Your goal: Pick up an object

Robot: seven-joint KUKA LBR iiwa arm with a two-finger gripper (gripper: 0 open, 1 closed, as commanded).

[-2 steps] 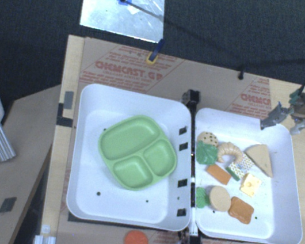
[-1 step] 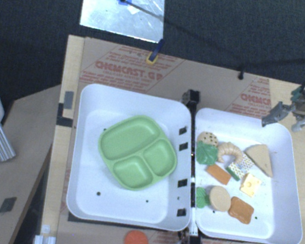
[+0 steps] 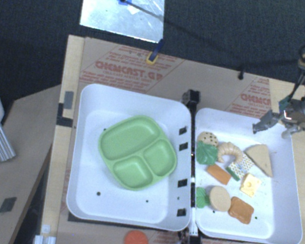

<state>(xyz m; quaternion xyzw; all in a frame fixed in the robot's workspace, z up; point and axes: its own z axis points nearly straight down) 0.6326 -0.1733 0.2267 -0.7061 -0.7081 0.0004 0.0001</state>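
The right bin (image 3: 288, 195) holds several toy food pieces: a cookie (image 3: 208, 138), a green leafy piece (image 3: 207, 154), a croissant (image 3: 230, 150), a tan wedge (image 3: 260, 157), an orange block (image 3: 218, 174), a yellow cheese square (image 3: 250, 185), a round tan bun (image 3: 220, 199) and a brown toast piece (image 3: 241, 210). My gripper (image 3: 275, 125) hangs over the far edge of the right bin, above and apart from the tan wedge. Its two fingers stand spread, with nothing between them.
The left bin (image 3: 88, 136) holds a green divided plate (image 3: 137, 151). A black divider (image 3: 189, 154) runs between the bins. An orange disc (image 3: 135, 240) lies on the cardboard in front. A silver sheet (image 3: 124, 2) lies at the back.
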